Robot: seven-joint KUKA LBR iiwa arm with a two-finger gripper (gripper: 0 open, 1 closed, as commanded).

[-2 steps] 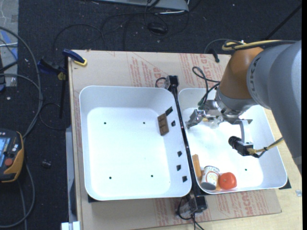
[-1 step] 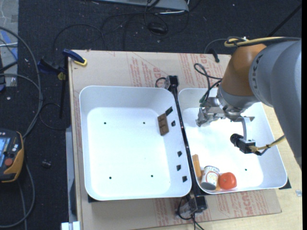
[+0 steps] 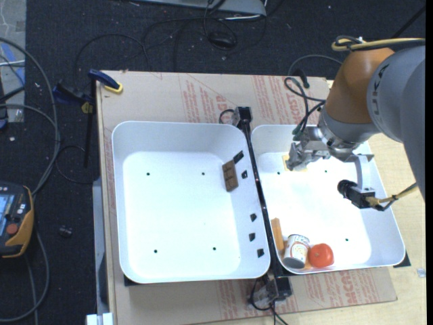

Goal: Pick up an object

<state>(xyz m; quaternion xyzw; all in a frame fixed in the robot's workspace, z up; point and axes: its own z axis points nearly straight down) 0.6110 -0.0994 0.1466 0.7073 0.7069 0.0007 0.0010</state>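
While the hand (image 3: 298, 160) grips something yellowish, the can (image 3: 295, 250) lies lengthwise toward the tomato (image 3: 321, 254).

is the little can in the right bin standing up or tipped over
Tipped over. The can lies on its side in the right bin, label facing up, beside the red ball.

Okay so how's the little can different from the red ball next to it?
The can is pale with a printed label and lies tipped on its side; the red ball is plain orange-red and round. The can looks slightly longer than the ball. Both sit together in the right bin, at its near edge.
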